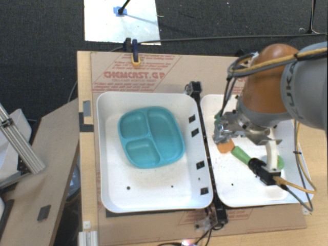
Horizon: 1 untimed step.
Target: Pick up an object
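My gripper (222,135) hangs low over the left side of the right bin (241,196), under the grey and orange arm. Directly below its tip lies a small orange piece (225,147), touching or nearly touching the gripper. A green stick-shaped piece (241,155) stretches from the orange one toward the right, lying on the bin floor. The arm's bulk hides the back half of this bin.
The left bin (110,188) holds a teal divided plate (151,136) near its middle. A black-clipped divider (202,137) separates the two bins. Beyond them lie a cardboard sheet (138,68) and a white paper (120,14).
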### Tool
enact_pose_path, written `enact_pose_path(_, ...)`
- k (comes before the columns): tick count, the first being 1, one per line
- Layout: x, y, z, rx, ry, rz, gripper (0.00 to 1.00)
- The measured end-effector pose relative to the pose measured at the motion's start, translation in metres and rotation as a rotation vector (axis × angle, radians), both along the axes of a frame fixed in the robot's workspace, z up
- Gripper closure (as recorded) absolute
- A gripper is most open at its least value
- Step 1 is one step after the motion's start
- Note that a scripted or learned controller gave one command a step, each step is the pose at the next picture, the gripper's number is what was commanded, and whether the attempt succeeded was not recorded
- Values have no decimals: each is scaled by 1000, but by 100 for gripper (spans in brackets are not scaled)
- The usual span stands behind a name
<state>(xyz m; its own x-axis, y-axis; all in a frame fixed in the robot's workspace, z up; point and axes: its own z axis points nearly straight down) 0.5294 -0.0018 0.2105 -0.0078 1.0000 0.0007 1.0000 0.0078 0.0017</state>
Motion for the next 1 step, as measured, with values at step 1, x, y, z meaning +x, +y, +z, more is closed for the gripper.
enact_pose_path(1,13,58,-1,1,-1,2,100)
